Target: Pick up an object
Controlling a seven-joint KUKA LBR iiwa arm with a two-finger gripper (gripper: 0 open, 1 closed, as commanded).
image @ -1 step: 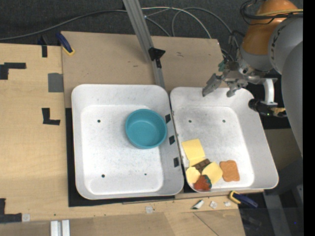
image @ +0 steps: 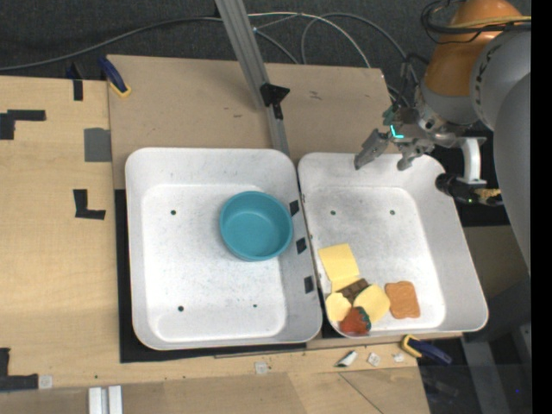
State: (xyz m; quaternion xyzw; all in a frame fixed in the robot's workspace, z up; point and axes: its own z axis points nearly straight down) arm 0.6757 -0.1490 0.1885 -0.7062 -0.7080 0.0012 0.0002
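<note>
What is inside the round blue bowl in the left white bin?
The round blue bowl shows just its own blue inner surface, with nothing lying in it. It sits in the left white bin, covering the bin floor beneath it.

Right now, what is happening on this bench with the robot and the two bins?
A grey robot arm reaches in from the right, and its tool hangs open over the far edge of the right bin, holding nothing. The food pieces lie together in that bin's near part: a yellow square, an orange round piece and a red piece. The left bin holds a blue bowl. Nothing has been picked up yet.
</note>
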